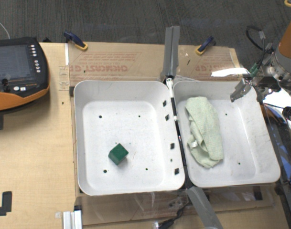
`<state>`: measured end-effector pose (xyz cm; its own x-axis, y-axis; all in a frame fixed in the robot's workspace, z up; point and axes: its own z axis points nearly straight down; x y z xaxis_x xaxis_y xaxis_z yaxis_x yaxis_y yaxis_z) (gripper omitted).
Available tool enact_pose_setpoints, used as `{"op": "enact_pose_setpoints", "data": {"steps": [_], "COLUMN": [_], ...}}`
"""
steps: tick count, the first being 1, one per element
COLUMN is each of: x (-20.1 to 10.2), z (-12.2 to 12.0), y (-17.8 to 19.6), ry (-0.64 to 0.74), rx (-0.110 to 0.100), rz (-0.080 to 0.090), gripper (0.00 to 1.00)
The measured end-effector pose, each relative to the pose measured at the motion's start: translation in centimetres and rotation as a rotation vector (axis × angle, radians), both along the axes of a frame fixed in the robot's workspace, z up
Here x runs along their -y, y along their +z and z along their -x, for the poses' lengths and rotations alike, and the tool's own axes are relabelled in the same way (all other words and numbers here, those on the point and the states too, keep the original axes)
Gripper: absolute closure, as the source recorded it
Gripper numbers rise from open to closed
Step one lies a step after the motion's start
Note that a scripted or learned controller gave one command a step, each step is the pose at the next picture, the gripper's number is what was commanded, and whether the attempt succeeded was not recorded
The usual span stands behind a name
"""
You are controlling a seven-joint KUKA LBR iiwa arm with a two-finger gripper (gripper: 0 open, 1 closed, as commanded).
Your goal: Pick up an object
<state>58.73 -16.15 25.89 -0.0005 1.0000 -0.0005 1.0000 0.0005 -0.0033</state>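
the floor (pixel 112 8) behind is dark grey carpet, with a cable at the top edge. the surface (pixel 30 166) is pale wood, running from the left side under both bins. a sheet of brown cardboard (pixel 121 63) lies on it behind the bins, held by two clamps with orange tips, one at its left corner (pixel 76 40) and one toward the right (pixel 205 45). red print on the cardboard reads mirrored and upside down and cannot be made out with certainty.

the left bin (pixel 83 142) is white and shallow, with small dark holes in its floor. the right bin (pixel 264 156) touches it along a black hinged seam, and a grey bar (pixel 171 46) rises from the back of that seam. another grey bar (pixel 205 209) points out from the front of the seam.

a pendant (pixel 16 73) with a dark screen and orange rim lies on the surface at the far left, well apart from the bins.

a pale green cloth (pixel 205 130) lies crumpled in the left half of the right bin, leaving its right half bare.

the arm enters at the upper right, and the tool (pixel 248 90) hangs over the right bin's back right corner; its fingers stand slightly apart with nothing between them.

a green cube (pixel 118 153) sits alone in the front middle of the left bin, with open floor all around it.
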Motion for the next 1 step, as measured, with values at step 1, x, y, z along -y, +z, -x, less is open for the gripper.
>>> {"op": "enact_pose_setpoints", "data": {"steps": [1], "x": [-5.6], "z": [3.81], "y": [-12.62], "ry": [-0.375], "rx": [-0.002], "rz": [0.001], "gripper": [0.0]}}
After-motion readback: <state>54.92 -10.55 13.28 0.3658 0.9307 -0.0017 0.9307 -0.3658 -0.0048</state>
